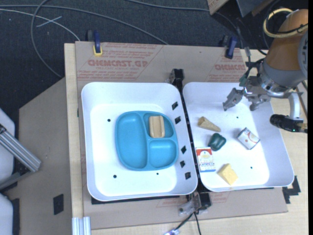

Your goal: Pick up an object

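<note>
Nearest the camera, in the right bin (274,173), a yellow block (227,174) and a red-and-white carton (206,160) are seen near the front rim. Just behind them lie a dark green piece (216,142) and a small white-and-grey packet (248,138), with a tan wedge (209,124) a little farther back. In the left bin (93,131), a blue divided tray (142,141) is found, and a tan block (156,126) rests in its upper right compartment. Farther back, the tool (243,100) is held over the rear of the right bin with its fingers spread apart and nothing between them. The step in hand is judged to be the approach; no object has yet been grasped. For the next move, the tool would need to be brought over one piece, the wedge or packet being nearest, lowered, and closed. The arm (286,53) is bent in from the right, its wrist turned downward toward the bin.
</note>
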Motion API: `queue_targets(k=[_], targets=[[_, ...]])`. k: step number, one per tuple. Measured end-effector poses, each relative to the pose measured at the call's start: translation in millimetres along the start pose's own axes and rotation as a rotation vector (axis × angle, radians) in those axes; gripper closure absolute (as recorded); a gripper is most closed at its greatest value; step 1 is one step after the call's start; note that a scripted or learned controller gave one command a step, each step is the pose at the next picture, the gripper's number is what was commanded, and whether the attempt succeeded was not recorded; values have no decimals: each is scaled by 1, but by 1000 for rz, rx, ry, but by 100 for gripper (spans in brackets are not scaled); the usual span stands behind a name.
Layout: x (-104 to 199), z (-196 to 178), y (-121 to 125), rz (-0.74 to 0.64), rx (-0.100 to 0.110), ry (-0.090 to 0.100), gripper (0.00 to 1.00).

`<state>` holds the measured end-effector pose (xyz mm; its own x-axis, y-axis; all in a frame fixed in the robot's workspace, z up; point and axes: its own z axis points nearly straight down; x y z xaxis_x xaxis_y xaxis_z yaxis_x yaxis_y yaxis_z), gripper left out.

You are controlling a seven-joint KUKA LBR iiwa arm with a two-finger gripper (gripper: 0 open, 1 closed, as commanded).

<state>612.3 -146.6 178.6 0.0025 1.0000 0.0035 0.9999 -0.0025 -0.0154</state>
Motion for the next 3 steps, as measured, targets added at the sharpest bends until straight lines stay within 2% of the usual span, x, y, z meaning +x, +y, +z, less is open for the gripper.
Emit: queue_targets(k=[1, 3], targets=[[0, -8, 3, -3, -15, -2, 0], [-4, 88, 5, -3, -9, -1, 0]])
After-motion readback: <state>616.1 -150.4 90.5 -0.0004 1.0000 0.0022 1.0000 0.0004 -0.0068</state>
